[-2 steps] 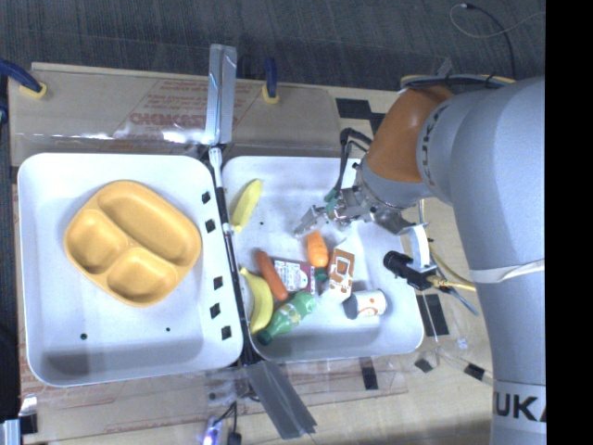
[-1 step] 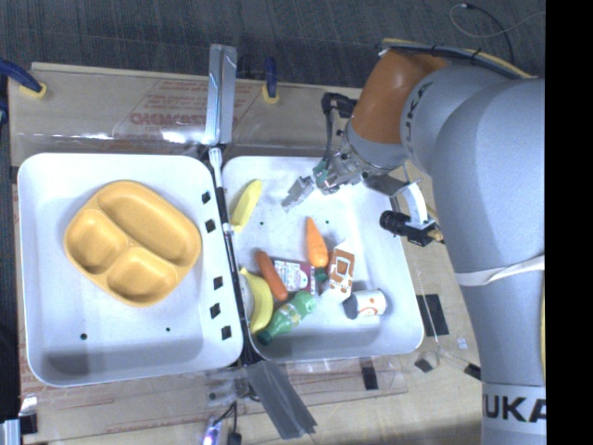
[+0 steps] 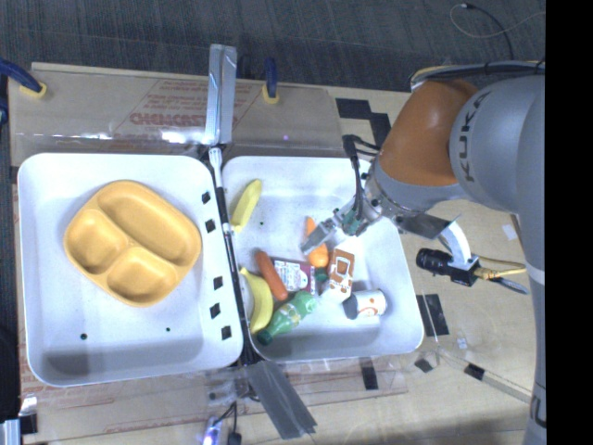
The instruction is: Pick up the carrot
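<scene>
A: We are looking at the claw (image 3: 326,234) hanging low inside the right bin (image 3: 394,327), at the end of the arm (image 3: 463,146). Is it grasping anything?

B: We are not able to tell. The tip is blurring into small orange pieces (image 3: 315,241) right under it, so whether it is released or clenched stays unknown to us.

A: And the carrot (image 3: 271,274)?

B: We are seeing it below and to the left of the claw, near but not touching, lying slantwise between the lower banana (image 3: 259,302) and a printed packet (image 3: 295,273). A green bottle (image 3: 289,315) is lying just past its lower end.

A: So which step are we judging this to be?

B: We are reading it as the approach; the carrot is lying untouched. Next, we are thinking the claw needs shifting down-left, turning across the carrot's long axis, then descending without catching the packet or banana.
</scene>
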Action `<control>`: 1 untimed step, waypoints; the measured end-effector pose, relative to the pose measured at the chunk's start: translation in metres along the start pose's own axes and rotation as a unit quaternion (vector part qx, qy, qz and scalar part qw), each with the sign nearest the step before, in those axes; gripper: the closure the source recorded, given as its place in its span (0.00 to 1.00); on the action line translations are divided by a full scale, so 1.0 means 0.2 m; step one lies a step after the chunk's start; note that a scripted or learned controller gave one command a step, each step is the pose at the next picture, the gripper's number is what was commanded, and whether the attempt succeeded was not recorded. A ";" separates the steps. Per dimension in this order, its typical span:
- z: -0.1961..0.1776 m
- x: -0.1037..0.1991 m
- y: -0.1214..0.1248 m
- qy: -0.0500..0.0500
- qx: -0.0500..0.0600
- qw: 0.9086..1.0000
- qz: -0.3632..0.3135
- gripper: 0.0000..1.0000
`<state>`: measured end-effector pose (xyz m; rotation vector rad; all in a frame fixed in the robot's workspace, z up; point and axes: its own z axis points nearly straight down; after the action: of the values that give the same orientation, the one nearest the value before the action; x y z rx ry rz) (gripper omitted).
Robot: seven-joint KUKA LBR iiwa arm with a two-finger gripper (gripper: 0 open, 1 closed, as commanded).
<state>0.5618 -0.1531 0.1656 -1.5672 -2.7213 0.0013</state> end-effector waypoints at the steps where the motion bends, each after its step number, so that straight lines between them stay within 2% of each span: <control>1: 0.37 -0.16 0.03 0.000 0.001 1.000 0.004 0.00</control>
<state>0.5828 -0.1782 0.0911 -1.5770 -2.7139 0.0023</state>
